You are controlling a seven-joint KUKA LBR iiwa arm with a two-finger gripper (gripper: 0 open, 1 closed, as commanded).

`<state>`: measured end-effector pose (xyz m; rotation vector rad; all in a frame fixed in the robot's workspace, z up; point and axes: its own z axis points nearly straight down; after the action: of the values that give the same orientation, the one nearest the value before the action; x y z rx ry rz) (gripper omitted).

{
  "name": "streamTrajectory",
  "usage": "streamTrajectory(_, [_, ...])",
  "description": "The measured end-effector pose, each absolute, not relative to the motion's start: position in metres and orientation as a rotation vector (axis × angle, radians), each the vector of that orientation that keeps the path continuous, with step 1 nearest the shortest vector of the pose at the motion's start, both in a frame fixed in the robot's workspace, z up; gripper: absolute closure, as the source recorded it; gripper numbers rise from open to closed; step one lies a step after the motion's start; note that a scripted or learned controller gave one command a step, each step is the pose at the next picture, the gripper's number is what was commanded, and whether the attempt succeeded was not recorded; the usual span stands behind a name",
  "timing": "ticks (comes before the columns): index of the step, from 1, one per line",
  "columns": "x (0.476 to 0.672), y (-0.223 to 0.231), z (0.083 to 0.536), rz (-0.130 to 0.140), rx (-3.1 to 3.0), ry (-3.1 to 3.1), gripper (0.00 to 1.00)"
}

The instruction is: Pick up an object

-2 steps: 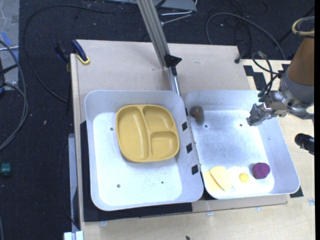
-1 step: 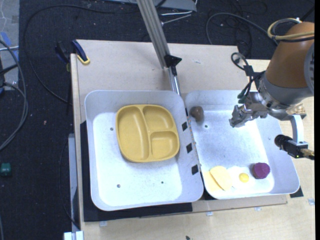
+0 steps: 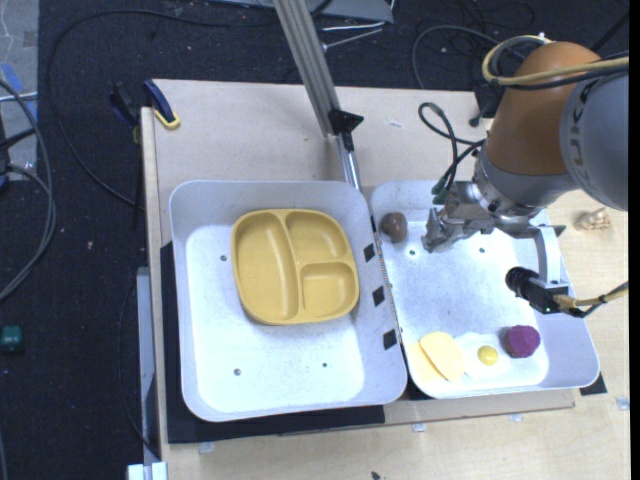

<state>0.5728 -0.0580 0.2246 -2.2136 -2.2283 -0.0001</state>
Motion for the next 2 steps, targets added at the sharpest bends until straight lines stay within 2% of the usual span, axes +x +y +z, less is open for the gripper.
streamTrajectory(2, [0.581, 0.042, 0.212, -0.001, -2.212, -2.23, 1.0])
